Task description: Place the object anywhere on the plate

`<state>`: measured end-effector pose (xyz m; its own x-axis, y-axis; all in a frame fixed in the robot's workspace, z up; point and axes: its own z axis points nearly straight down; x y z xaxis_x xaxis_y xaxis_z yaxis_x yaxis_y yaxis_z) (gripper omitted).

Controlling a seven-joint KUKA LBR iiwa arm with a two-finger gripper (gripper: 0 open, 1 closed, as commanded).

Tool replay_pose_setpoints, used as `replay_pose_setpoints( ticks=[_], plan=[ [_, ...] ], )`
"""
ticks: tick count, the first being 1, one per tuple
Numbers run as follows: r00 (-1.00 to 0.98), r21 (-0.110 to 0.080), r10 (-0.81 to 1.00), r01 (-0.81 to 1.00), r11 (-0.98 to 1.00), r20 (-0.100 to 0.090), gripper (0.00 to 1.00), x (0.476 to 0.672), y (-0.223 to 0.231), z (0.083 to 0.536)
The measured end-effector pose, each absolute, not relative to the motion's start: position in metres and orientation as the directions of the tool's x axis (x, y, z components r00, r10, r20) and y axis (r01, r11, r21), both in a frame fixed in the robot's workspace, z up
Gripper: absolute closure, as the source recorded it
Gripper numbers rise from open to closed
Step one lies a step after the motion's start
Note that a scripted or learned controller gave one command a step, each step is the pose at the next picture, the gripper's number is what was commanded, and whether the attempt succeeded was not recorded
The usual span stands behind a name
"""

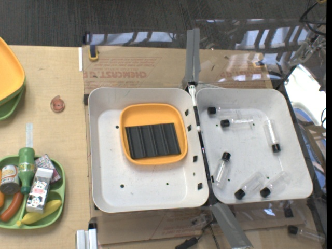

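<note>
An orange plate (pixel 153 109) lies in the left white bin (pixel 145 193), toward its back. A dark grey ridged rectangular slab (pixel 153 140) lies flat on the plate and covers most of its floor. In the right white bin (pixel 244 95) several clear tubes with black caps are scattered: one at the centre (pixel 222 167), one at the right (pixel 272 136), one near the back (pixel 236 122) and two at the front (pixel 249 184).
On the bench at the left stands a green tray (pixel 52 214) with toy food and a small bottle. An orange bowl (pixel 10 79) sits at the far left edge, with a small pink disc (pixel 57 104) near it. Cardboard (pixel 135 69) lies behind the bins.
</note>
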<state>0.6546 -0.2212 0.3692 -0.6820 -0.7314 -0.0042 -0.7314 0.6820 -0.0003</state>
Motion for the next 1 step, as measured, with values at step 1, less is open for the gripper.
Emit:
replay_pose_setpoints(
  ticks=[1],
  plan=[
    [-0.399,-0.004,-0.917,-0.917,0.399,-0.005,0.0,0.6601,-0.2212,0.3756]
  ],
)
